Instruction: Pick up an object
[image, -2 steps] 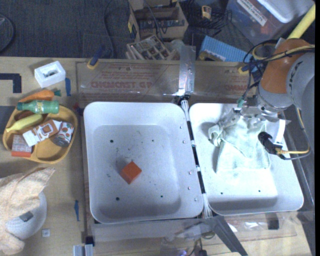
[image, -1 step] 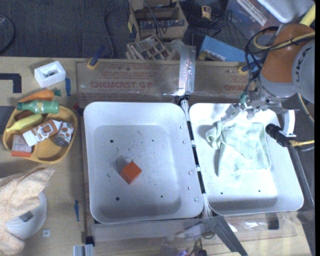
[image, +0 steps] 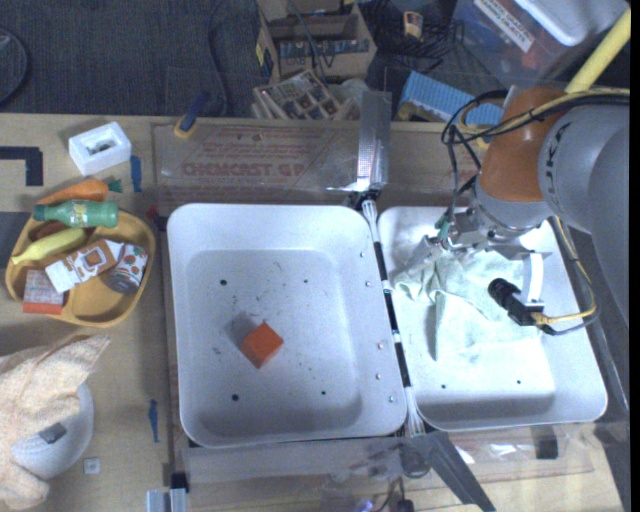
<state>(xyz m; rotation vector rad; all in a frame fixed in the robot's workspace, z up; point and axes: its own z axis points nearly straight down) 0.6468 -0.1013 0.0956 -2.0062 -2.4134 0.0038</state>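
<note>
I hang over the right bin (image: 580, 400) with my gripper (image: 462, 238) low at the pale, crumpled cloth (image: 450, 285), soft and folded, spread toward seven o'clock. I judge this the grasp step; whether I have the cloth, I cannot tell. Next calls for a clean pinch on a fold. The orange block (image: 263, 344), hard-edged and matte, sits in the left bin (image: 200, 240).
</note>
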